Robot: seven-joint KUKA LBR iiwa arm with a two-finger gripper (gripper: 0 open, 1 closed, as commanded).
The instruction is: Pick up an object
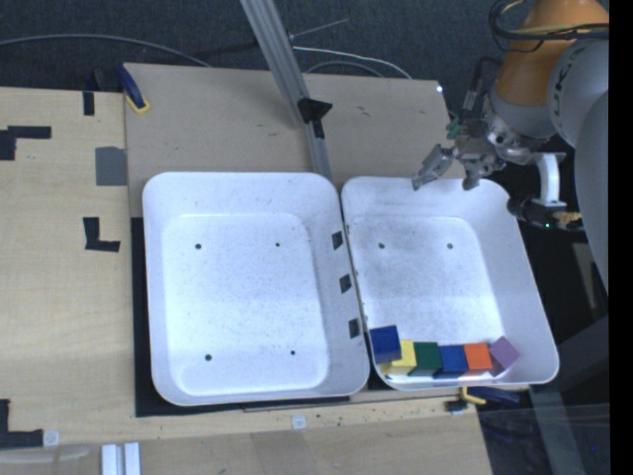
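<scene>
While the jaws [447, 169] are hanging parted and bare over the right bin's [514, 265] far rim, you are watching the approach. The coloured blocks [440, 356] are lying along its near wall, so the next move is calling for a reach across and down.

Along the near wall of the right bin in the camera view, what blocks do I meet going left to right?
Blue block stacked on a yellow block → green block → second blue block → orange block → purple block.
</scene>
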